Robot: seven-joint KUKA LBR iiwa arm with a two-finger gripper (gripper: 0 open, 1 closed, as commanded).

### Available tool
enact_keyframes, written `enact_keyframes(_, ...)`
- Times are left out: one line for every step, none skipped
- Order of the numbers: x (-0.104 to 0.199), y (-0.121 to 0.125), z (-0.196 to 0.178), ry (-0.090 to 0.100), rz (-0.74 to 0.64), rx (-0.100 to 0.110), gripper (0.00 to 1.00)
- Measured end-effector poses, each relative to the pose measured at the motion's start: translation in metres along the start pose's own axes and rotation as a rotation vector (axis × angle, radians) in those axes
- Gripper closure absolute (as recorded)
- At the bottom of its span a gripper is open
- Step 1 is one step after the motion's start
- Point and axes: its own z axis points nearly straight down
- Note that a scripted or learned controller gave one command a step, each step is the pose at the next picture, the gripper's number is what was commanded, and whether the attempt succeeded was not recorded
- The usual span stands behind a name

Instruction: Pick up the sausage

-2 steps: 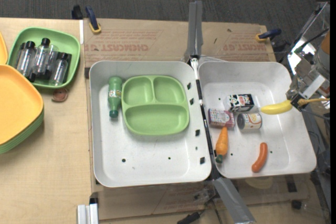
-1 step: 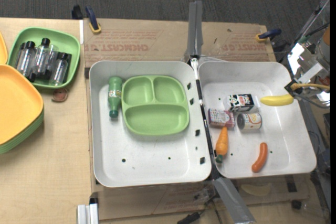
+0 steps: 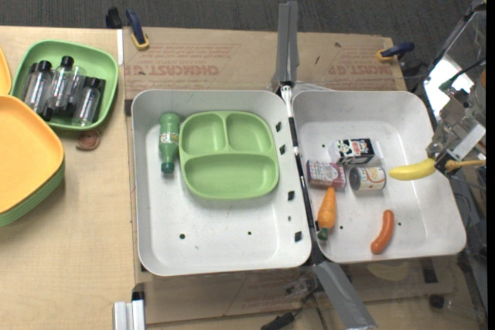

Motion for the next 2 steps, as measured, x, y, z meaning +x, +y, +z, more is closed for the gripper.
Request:
enact_keyframes(-0.027, -0.047, -0.009, 0.000, 0.225, 0.001, 1.00)
enact_keyframes(-0.053, -0.055, 0.055, 0.000, 0.486, 0.001, 1.00)
